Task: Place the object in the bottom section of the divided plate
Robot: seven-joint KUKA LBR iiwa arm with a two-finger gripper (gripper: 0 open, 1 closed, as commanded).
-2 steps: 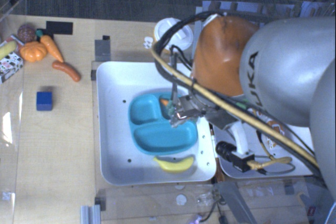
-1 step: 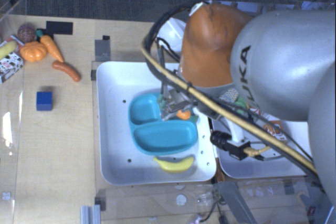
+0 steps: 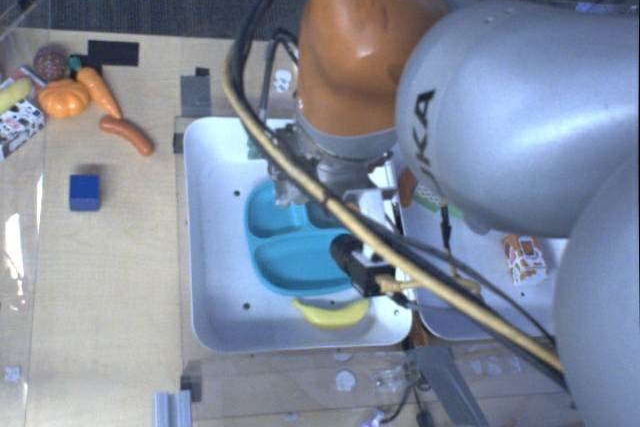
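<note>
Near bin's (image 3: 215,245) front edge: yellow banana (image 3: 335,314) just beside blue divided plate (image 3: 300,260); tool's grip impossible to tell.

The grey arm (image 3: 520,145), with its orange band (image 3: 365,40), reaches over the left white bin (image 3: 215,245), covering much of the blue divided plate (image 3: 285,260) that lies inside it. A yellow banana (image 3: 330,314) lies in the bin just below the plate's lower edge. On the tabletop (image 3: 100,295) to the left sit a blue block (image 3: 85,192), a small pumpkin (image 3: 63,98), a carrot (image 3: 98,91) and a sausage (image 3: 127,134).
</note>
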